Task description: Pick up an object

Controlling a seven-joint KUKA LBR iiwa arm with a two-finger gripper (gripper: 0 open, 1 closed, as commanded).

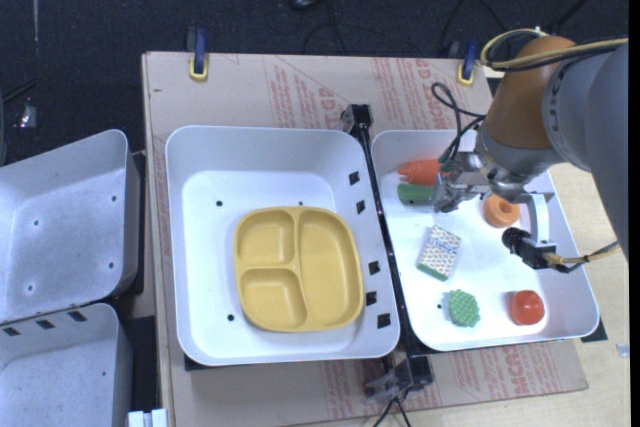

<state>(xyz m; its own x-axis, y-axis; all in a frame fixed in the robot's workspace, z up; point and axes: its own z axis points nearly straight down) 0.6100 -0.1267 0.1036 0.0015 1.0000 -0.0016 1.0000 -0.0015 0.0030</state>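
The right bin (575, 310) holds a patterned sponge block (439, 252), a green bumpy toy (462, 308), a red round object (526, 307), an orange round object (500, 211), and an orange-and-green carrot-like piece (418, 181). My gripper (448, 198) hangs over the bin's upper part, just right of the carrot piece and above the sponge block. Nothing visible sits between its fingers.
The left bin (200, 215) carries a yellow divided plate (298, 267). A black divider (372, 205) runs between the bins. Grey trays (60, 215) lie off the bench to the left. Cables trail near the arm (545, 255).
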